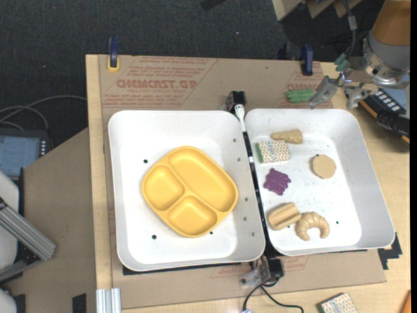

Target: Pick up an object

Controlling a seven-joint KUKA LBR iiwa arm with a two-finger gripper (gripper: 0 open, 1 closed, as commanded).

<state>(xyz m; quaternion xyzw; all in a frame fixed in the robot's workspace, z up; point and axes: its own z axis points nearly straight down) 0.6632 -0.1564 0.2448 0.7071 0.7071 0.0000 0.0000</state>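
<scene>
Above the right bin's (365, 135) far edge, the open end effector (339, 90) clasps nothing.

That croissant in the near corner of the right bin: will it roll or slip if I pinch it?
The croissant is curved with tapered ends, so it probably won't roll far, though it may pivot if pinched off-centre. Its glossy look suggests hard plastic, so likely stiff, light and a bit slippery. The bread roll lies right beside it and could get nudged.
</scene>
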